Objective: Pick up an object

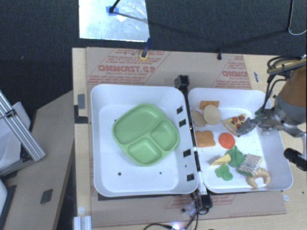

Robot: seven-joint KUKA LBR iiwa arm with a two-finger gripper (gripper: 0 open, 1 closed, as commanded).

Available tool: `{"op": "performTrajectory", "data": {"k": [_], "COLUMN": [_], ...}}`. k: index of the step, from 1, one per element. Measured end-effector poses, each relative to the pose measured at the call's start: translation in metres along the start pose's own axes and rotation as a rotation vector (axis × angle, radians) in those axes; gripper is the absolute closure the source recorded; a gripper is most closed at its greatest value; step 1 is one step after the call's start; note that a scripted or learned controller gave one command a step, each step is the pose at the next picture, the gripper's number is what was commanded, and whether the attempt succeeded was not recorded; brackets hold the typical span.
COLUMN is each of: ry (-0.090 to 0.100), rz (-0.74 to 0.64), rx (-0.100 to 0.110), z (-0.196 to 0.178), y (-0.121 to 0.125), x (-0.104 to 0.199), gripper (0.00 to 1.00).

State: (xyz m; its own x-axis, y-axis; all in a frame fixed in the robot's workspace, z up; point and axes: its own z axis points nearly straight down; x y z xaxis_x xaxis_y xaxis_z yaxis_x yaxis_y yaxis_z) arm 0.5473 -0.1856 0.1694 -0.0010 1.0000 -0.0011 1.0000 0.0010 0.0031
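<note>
The arm (290, 97) enters from the right and is cut off by the frame edge, so only its orange band and grey wrist are seen. Its gripper (246, 127) reaches into the right bin (278, 176), its dark tip lying over the pizza slice toy (235, 121); whether the tip touches the slice cannot be told, and the tip is too small and dark to show whether it is spread or pressed together. The left bin (103, 128) holds a green divided plate (145, 134) with three compartments, set at a tilt to the bin's walls. The right bin holds toy foods: an orange block (209, 104) at the far wall, a round tan disc (212, 114) just beside it, a pale oval piece (198, 118) to the left, a toast slice (205, 138), a red tomato (227, 140), a yellow wedge (221, 160), green leafy pieces (231, 164), a patterned packet (250, 164) and a croissant (259, 177) near the front wall. A cardboard sheet (129, 63) with red lettering lies under both bins.
</note>
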Motion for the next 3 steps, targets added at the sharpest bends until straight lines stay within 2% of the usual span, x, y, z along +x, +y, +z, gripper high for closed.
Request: {"op": "performTrajectory", "data": {"k": [2,3], "ry": [0.0,0.0], "rz": [0.0,0.0], "rx": [-0.001,-0.001], "z": [0.073,0.074], "y": [-0.001,-0.001], "x": [-0.001,-0.001], "gripper": [0.0,1.0]}}
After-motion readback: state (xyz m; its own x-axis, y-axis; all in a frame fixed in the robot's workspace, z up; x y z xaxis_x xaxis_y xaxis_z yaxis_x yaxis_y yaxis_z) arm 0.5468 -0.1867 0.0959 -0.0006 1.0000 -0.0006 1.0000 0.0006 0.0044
